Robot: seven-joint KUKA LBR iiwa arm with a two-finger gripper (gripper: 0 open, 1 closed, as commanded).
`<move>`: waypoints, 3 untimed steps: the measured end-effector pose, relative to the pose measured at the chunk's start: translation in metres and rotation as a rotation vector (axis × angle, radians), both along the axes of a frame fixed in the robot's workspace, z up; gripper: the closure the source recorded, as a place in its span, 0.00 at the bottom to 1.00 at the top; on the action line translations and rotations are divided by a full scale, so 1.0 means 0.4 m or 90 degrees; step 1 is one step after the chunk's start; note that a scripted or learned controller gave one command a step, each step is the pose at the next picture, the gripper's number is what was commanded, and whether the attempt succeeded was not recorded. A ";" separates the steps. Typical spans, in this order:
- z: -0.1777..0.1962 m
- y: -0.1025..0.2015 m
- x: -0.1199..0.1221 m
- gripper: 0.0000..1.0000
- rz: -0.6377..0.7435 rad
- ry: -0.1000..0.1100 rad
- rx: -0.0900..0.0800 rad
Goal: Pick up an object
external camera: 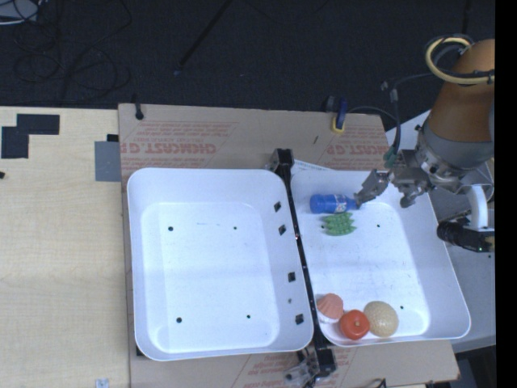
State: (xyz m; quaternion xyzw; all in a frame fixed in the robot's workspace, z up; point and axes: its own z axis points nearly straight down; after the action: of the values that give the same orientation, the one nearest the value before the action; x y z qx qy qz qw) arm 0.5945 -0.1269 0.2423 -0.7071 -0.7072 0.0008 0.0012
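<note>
The pincer (391, 186) hangs at the right bin's (436, 285) far edge; whether it is spread or pressed together, I cannot tell. Just beside it lies a blue cylinder (332, 203) with a white end, on its side, a green leafy toy (339, 224) touching its near side.

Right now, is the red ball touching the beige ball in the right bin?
Touching. The camera view shows the red ball pressed against the beige ball with no white floor between them, at the right bin's near edge.
</note>
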 end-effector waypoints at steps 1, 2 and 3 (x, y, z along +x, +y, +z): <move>0.135 -0.095 -0.086 0.00 -0.002 -0.003 -0.002; 0.219 -0.176 -0.173 0.00 -0.002 -0.003 -0.002; 0.234 -0.218 -0.242 0.00 -0.001 0.000 0.000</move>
State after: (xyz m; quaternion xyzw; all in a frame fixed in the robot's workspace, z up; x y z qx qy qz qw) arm 0.4975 -0.2143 0.3360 -0.7078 -0.7064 0.0008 0.0009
